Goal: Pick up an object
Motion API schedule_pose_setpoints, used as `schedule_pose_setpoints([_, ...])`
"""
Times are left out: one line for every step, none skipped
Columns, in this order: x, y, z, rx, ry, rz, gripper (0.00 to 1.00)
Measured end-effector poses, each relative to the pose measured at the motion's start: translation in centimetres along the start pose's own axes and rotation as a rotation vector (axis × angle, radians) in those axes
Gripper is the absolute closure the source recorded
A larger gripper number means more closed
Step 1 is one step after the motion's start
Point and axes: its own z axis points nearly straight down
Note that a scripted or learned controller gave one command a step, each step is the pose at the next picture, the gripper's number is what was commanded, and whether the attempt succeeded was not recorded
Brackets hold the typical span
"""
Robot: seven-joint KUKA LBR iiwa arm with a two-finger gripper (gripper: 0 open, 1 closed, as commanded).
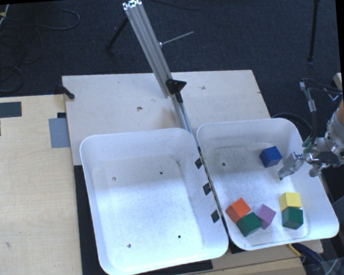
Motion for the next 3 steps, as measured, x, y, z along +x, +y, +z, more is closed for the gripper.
schedule_pose_setpoints([-0.9,3.5,9.5,0.007,0.002,-0.003,0.0])
schedule_pose_setpoints([0.5,11.0,15.4,-0.003,-0.001,-0.007,0.0])
schedule_pose_setpoints([0.3,12.1,12.9,-0.002,-0.001,-0.003,0.0])
